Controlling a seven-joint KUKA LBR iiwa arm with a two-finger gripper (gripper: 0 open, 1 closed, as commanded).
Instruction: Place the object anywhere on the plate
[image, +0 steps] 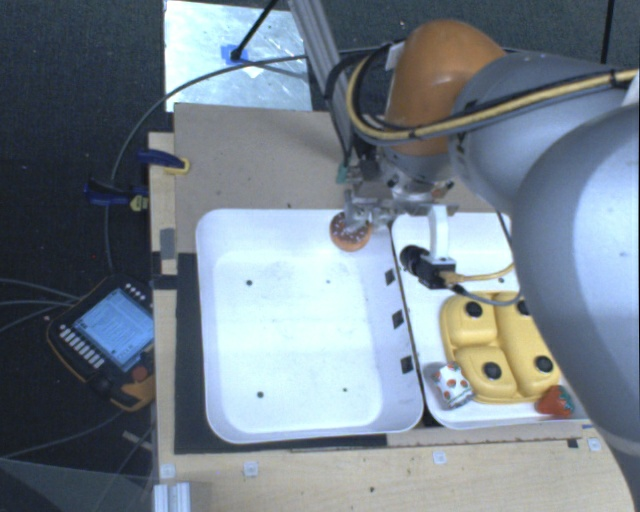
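Observation:
My gripper (352, 218) hangs over the far right corner of the left bin (290, 330), close to the divider between the bins. A small round brown and orange object (348, 236) sits between its fingertips, and the gripper is shut on it. The object is above the bin's far rim. The yellow plate (497, 350), moulded with raised bumps, lies in the right bin (470, 235), partly hidden under my arm. It is well to the right of the gripper and nearer the front.
A small white piece with red dots (450, 385) lies in the right bin beside the plate's front left corner. A red item (553, 402) lies at the plate's front right. A black cable connector (425, 266) hangs over the right bin. A pendant (108, 332) lies left of the bench.

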